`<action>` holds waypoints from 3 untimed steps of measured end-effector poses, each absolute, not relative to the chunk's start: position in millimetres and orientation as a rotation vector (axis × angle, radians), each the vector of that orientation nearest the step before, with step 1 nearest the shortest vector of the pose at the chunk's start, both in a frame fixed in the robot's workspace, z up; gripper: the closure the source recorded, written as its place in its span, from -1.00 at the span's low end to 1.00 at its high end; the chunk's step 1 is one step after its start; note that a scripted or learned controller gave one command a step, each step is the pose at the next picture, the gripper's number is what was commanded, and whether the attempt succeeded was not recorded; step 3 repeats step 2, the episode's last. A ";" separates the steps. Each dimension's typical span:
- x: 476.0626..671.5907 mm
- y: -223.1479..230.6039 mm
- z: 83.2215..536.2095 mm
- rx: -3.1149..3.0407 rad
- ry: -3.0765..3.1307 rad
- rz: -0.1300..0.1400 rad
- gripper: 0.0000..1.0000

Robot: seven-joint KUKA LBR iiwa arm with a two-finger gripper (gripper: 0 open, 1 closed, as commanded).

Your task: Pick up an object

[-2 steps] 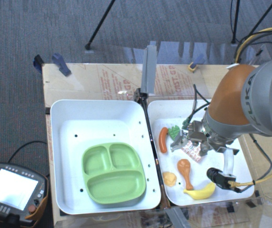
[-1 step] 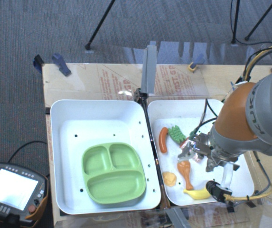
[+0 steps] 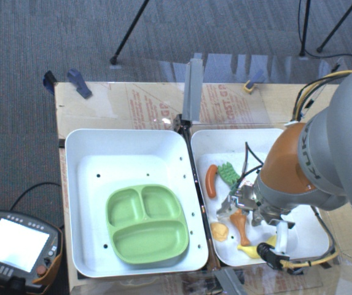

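The right bin (image 3: 298, 241) holds several toy foods. A red sausage (image 3: 211, 180) lies at its left side, with a green leafy piece (image 3: 228, 173) beside it. An orange drumstick-shaped piece (image 3: 241, 226) lies near the front, a small yellow-orange lump (image 3: 219, 231) to its left and a yellow piece (image 3: 249, 249) in front of it. My gripper (image 3: 236, 205) hangs low over the bin, just above the top end of the drumstick piece and right of the sausage. The wrist's orange band and grey body hide the bin's middle and right.
The left bin (image 3: 86, 165) holds a green divided plate (image 3: 148, 223). A grey upright post (image 3: 193, 91) stands behind the wall where the bins meet. A teach pendant (image 3: 16, 247) lies on the floor at the lower left. Tripod legs (image 3: 129, 26) stand behind the bench.
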State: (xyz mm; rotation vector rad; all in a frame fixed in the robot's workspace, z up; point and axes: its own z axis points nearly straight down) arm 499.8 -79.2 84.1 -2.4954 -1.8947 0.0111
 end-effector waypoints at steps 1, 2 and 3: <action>499.3 -81.0 93.7 -2.499 -1.886 0.013 1.00; 518.9 -13.3 188.0 -2.508 -1.888 -0.001 1.00; 518.9 -13.3 188.0 -2.508 -1.888 -0.001 1.00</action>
